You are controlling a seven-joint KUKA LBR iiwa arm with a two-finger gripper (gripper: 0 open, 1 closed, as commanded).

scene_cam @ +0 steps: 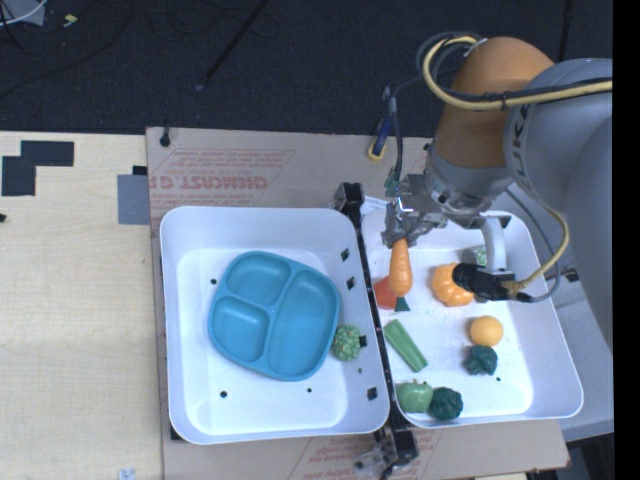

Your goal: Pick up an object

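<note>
Arm (520, 118) reaching in from the right over the right bin (545, 368), gripper (402, 230) pointing down, clamping the top of a hanging carrot (400, 266).

— How many bins do you have in front of you?
— Two white ones: a left bin (180, 268) and a right bin (545, 368).
— And in the left?
— One blue divided plate (272, 313) and one small green broccoli floret (346, 344).
— The right?
— I count one carrot (400, 268), one red piece (383, 294), one orange pepper (450, 285), one orange ball (485, 330), one green stick (405, 345), one pale green fruit (414, 397), and two dark green broccoli pieces, (481, 361) and (446, 404).
</note>
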